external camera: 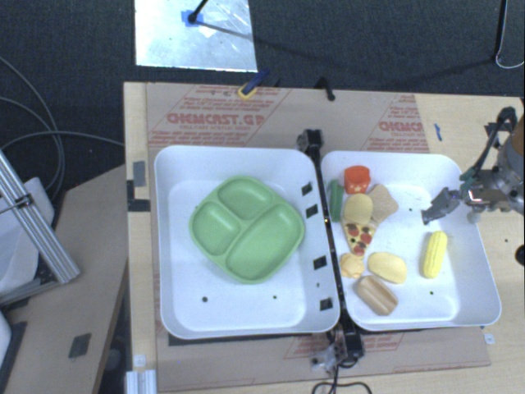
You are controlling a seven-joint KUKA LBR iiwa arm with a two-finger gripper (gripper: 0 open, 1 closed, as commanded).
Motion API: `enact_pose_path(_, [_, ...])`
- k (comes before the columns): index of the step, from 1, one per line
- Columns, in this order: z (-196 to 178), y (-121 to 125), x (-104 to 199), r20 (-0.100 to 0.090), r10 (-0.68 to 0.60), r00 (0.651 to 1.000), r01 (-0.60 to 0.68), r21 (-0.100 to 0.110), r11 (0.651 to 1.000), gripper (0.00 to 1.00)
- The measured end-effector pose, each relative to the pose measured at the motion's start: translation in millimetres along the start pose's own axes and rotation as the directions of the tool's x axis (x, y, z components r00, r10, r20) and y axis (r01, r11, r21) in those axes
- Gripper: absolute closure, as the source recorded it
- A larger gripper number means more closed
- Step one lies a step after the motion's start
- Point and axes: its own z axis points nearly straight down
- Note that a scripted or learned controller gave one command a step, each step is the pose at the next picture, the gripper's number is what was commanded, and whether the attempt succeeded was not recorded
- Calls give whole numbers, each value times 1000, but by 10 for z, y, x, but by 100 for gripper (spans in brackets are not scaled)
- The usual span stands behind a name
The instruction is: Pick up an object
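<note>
Nearest you, a brown plastic hot dog (376,294) lies in the right white bin (467,302). A yellow toy corn cob (434,254) sits beyond. Your hand (439,205) hovers above it, empty; fingers apparently parted.

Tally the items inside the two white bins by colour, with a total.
Green: 2, divided plate and pepper-like piece
Red-orange: 1
Yellow or pale yellow: 5, including corn and pizza slice
Tan or brown: 2, cracker and hot dog
Total: 10
</note>
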Motion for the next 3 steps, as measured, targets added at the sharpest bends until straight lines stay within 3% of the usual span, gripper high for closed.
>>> enact_pose_path(1, [1280, -132, 634, -7, -5, 1000, 5, 13, 1000, 0])
enact_pose_path(2, [1798, -271, 730, -3, 1, 1000, -1, -3, 1000, 0])
enact_pose_path(3, [177, -234, 972, 0, -6, 1000, 6, -17, 1000, 0])
